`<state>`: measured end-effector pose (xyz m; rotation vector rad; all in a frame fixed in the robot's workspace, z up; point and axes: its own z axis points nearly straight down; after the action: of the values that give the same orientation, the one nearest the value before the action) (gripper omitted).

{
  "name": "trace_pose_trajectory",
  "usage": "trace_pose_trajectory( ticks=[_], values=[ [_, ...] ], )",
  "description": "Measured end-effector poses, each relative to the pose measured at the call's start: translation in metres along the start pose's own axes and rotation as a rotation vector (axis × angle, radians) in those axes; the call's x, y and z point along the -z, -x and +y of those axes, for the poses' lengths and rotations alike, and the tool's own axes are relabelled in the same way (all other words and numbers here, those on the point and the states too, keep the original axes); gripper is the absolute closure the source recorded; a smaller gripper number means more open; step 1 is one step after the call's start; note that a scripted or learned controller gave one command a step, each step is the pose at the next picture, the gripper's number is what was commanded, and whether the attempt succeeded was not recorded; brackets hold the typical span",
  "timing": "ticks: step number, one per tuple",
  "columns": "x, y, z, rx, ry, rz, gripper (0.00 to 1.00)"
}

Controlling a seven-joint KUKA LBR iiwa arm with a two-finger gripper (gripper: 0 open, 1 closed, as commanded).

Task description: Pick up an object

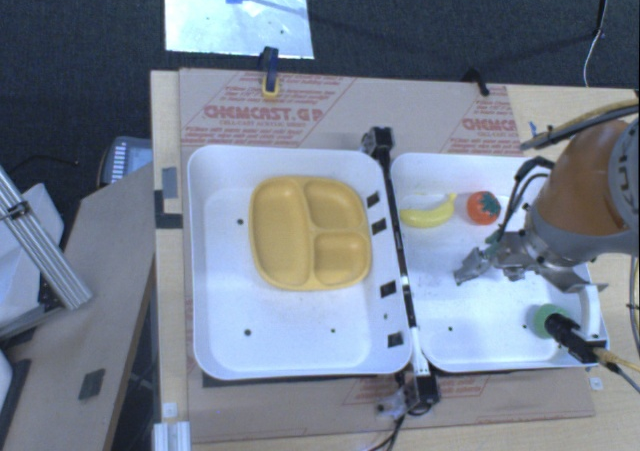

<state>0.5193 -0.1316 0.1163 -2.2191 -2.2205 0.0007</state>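
In the right bin [440,339] a yellow banana [428,210] lies near the far left corner. An orange-red round fruit with a green top [484,205] sits just right of the banana. A green round object [547,319] rests near the front right corner, partly covered by a black part of the arm. My gripper [476,267] hangs low over the middle of the right bin, pointing left. It is below the orange-red fruit and apart from all three objects.
The left bin [215,339] holds a yellow divided plate [308,232]. A black divider with clips [393,239] runs between the two bins. The grey and orange arm [590,199] covers the right bin's right side.
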Motion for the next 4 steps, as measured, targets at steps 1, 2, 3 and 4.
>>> trace_pose_trajectory(
  ticks=[1, 2, 3, 4],
  values=[
    [0.013, 0.001, 0.001, 0.0, 0.004, -0.003, 1.0],
    [0.068, 0.01, -0.003, -0.002, 0.009, -0.004, 1.0],
    [0.133, 0.012, 0.0, 0.004, 0.01, -0.004, 1.0],
    [0.154, 0.012, 0.002, 0.003, 0.007, -0.003, 1.0]
  ],
)
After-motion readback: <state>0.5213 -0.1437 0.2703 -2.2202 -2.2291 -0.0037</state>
